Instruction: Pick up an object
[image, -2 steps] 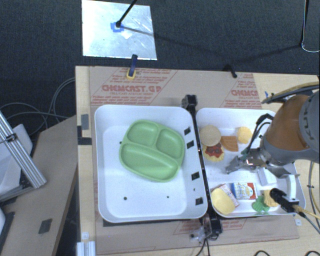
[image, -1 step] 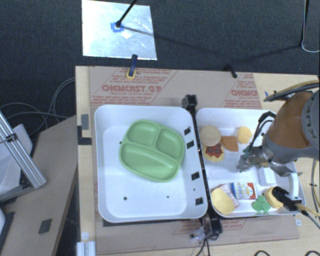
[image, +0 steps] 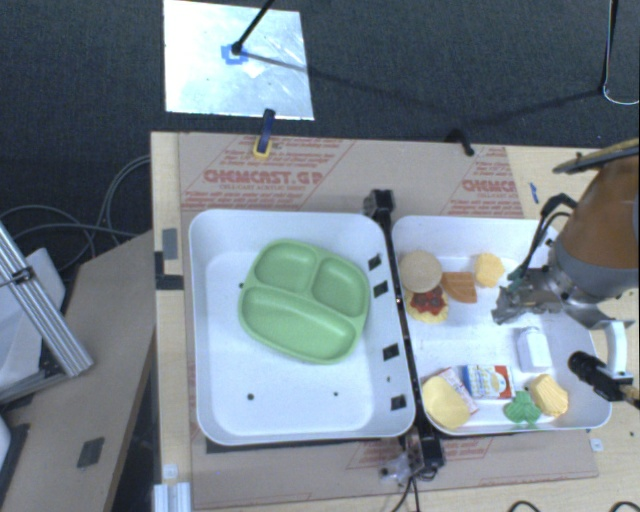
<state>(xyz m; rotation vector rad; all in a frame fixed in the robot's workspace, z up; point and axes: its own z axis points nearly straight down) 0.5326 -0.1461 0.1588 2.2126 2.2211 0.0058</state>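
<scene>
Grey gripper (image: 512, 305) hovers mid right bin (image: 470, 420), fingers too blurred, can't tell if apart; nothing seen held. White block (image: 532, 348) lies just below toward right edge. Probably best: centre over it, descend straight

Arm (image: 600, 225) enters from the right edge of frame, mid-height. Orange band section fills the upper part near the right edge, grey wrist housing just below it. Wrist points left and slightly down in the frame. Gripper (image: 508, 305) sits at the arm's left end, right-centre of frame, dark grey metal. Finger gap too blurred to read. Nothing visible between the fingers.
</scene>
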